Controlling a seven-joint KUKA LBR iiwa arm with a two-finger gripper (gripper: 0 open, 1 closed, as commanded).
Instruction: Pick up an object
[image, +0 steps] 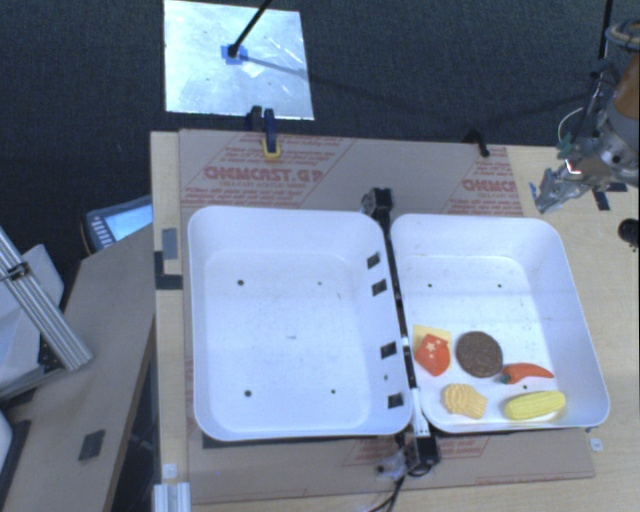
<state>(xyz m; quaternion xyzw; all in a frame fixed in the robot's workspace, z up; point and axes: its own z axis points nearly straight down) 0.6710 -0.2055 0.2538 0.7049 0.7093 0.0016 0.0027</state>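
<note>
While hanging past the right bin's far right corner, arm (612, 120): above the bare surface (605, 300), clear of both bins
Jaws: aimed down-left; apart or together, cannot tell
Right bin (480, 255): brown disc (479, 353), red pepper (525, 373), corn cob (534, 404), ridged yellow piece (464, 400) and red-and-yellow wedge (432, 350), clustered along the near wall
Left bin (290, 300): just beside, white

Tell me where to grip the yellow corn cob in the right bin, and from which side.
Grip the corn cob across its narrow middle, coming straight down from above. It lies flat and long, roughly left to right, near the bin's front wall, so a side approach looks blocked. The red pepper sits close behind, so a finger there has little room. The gripper is up at the far right corner.
</note>
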